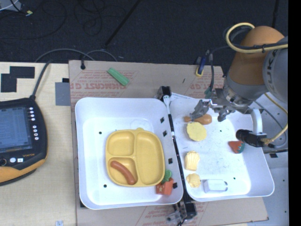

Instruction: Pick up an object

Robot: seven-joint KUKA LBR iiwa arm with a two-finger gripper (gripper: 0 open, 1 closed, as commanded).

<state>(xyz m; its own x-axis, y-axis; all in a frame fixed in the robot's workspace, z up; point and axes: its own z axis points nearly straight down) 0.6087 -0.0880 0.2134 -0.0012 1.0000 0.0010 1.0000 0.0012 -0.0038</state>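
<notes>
My gripper hangs over the back of the right bin, its two fingers spread apart, open. An orange-brown sweet-potato-like piece lies just below and between the fingers, not gripped. In front of it sits a round yellow piece. Further forward are a yellow corn-like piece, a small pale yellow piece and a white-grey block. A red watermelon slice lies at the right.
The left bin holds a yellow divided plate with a sausage in it and a small carrot-like toy at its front right corner. A tablet lies left; a green marker lies behind the bins.
</notes>
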